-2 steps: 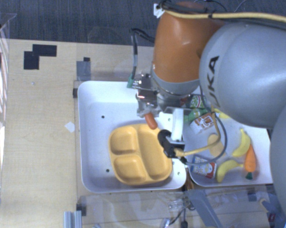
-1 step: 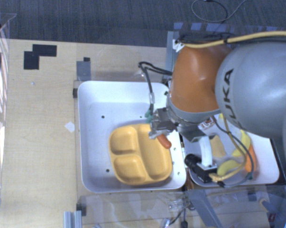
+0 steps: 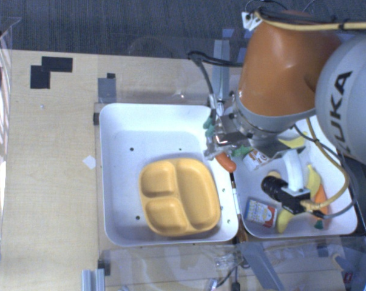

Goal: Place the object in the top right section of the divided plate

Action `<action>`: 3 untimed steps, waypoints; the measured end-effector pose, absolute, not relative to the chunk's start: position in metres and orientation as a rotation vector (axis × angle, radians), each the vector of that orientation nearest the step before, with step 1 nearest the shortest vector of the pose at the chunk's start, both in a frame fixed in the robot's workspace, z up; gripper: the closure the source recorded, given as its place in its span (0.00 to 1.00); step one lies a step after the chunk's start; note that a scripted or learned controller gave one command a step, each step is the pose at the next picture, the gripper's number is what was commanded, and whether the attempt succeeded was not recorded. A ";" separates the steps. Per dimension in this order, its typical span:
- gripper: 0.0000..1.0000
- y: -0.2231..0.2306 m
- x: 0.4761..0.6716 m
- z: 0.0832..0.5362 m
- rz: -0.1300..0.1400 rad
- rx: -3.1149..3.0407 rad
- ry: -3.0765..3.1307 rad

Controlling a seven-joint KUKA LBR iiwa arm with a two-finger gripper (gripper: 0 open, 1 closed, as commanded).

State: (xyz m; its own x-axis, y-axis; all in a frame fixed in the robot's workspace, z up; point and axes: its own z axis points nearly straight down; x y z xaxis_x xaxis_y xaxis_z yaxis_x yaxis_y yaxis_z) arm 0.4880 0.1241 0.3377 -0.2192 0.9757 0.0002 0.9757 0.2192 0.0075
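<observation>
A yellow divided plate [image 3: 179,196] lies in the left white bin [image 3: 119,162], with two small sections on its left and one large section on its right. My gripper [image 3: 221,150] hangs over the wall between the two bins, just off the plate's upper right corner. A small orange-red object [image 3: 227,162], like a carrot, sticks out from between the fingers, above the bin rim. The gripper is shut on it. The arm's orange band and grey wrist hide the upper part of the right bin.
The right bin [image 3: 346,226] holds a small blue and red box [image 3: 260,212], a white bottle [image 3: 292,163], a yellow banana-like piece [image 3: 314,178], an orange piece [image 3: 320,194] and another yellow piece [image 3: 284,222]. Black marks [image 3: 49,70] sit on the wooden bench at far left.
</observation>
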 end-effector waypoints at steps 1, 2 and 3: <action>1.00 0.088 0.499 0.367 0.010 1.926 2.474; 1.00 0.023 0.488 0.283 0.004 2.008 2.412; 1.00 0.089 0.488 0.277 0.005 1.981 2.435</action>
State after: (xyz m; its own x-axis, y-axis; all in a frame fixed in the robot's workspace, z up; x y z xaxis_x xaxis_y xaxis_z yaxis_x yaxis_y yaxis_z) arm 0.4876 0.0895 0.2766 -0.2034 0.9791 0.0001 0.9791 0.2034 0.0038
